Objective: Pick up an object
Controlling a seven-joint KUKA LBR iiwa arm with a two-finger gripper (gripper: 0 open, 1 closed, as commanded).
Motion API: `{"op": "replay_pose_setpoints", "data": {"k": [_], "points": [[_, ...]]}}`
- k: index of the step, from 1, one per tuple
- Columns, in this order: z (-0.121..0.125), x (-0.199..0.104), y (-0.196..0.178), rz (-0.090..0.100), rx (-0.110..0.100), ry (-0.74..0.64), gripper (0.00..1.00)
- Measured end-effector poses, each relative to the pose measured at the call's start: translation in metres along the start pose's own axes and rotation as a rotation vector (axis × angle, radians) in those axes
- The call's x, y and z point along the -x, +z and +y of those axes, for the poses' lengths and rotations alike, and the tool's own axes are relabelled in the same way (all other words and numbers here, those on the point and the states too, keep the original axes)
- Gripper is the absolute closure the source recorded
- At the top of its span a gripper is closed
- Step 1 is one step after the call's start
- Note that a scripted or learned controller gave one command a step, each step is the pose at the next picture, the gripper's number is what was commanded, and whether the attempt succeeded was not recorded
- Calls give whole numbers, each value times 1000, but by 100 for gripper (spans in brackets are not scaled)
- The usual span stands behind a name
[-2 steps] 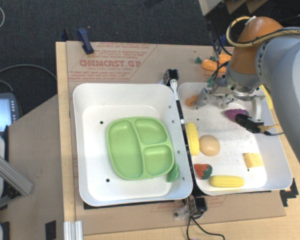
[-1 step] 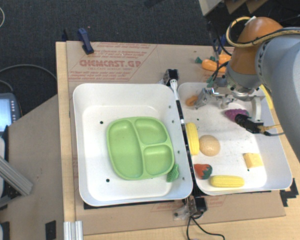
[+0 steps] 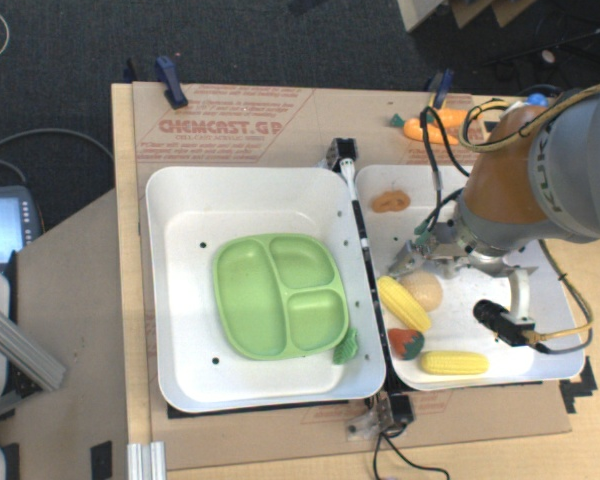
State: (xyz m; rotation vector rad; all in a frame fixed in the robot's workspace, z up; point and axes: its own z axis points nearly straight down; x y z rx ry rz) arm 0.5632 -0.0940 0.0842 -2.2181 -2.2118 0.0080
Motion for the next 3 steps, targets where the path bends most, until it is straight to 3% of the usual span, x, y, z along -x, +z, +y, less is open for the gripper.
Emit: {"op": "replay_pose_setpoints", "data": {"k": [1,2,3], "points": [[5,1,0,-3,10,-2,0],[67,-2,-2,-4,16,-5,0],[105,65,-3,-7,15,1,0]]}}
